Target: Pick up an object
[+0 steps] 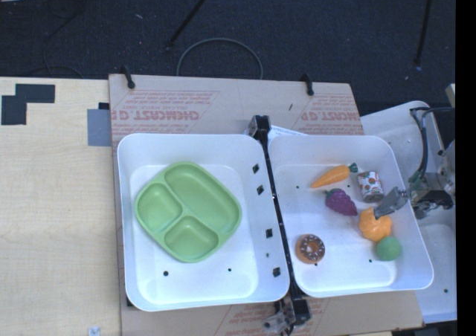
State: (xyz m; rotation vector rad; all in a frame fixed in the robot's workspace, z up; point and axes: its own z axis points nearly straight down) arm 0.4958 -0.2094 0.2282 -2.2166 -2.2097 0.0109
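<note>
Red print on the cardboard sheet under the two bins, along its far strip: two copies of one word, upside down and reversed from this camera, reads roughly "CHEMCRZT" plus a couple more characters, not certain. One copy at left-centre, one at right. More red print on the cardboard's near edge, partly hidden, unreadable. Small can in the right bin has a label, too small to read.
</note>
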